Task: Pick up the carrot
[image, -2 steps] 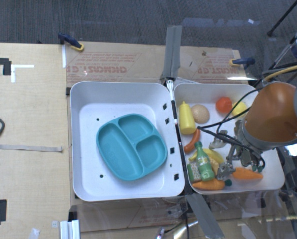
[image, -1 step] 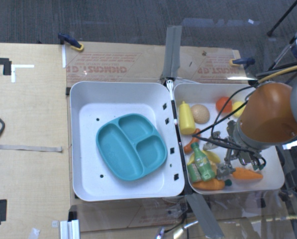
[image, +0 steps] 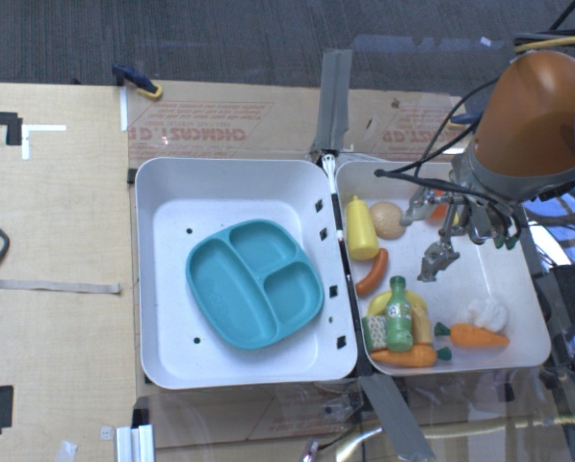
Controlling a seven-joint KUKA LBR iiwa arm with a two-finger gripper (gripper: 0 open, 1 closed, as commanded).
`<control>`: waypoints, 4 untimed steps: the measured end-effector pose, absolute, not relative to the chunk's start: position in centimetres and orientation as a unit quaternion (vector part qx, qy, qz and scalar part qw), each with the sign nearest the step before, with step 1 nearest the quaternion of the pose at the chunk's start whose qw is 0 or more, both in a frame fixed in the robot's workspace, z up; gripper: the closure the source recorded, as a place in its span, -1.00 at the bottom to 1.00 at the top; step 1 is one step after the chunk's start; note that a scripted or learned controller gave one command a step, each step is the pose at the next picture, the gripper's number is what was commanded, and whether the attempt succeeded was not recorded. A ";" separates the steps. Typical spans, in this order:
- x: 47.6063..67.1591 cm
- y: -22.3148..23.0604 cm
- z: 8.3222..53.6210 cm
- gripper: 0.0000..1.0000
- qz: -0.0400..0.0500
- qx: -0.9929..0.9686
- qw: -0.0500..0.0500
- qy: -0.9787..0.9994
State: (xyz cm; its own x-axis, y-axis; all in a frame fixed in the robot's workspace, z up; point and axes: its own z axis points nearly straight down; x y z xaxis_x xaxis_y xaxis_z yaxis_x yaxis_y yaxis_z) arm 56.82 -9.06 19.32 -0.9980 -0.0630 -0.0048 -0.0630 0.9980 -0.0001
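Divided plate [image: 255, 283] in left bin [image: 162, 191], carrot [image: 478, 335] in right bin's [image: 518, 349] front right corner, bottle [image: 398, 316] left of it

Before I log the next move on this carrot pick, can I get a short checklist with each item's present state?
1. Carrot located: ok. One carrot lies near the right bin's front right corner; a second carrot lies at the front edge under the green bottle.
2. Which carrot is meant: cannot tell.
3. Claw over the right bin: ok.
4. Claw above a carrot: not ok, it hangs behind both.
5. Right carrot free of clutter: not ok, a white object sits right behind it.
6. Carrot in the claw: not ok.
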 end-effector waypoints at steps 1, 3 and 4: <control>49.4 -12.3 17.6 -1.00 0.000 0.020 0.001 1.000; 49.3 -9.2 9.3 -1.00 0.000 0.006 0.003 1.000; 48.3 -10.0 9.5 -1.00 -0.001 0.019 0.007 1.000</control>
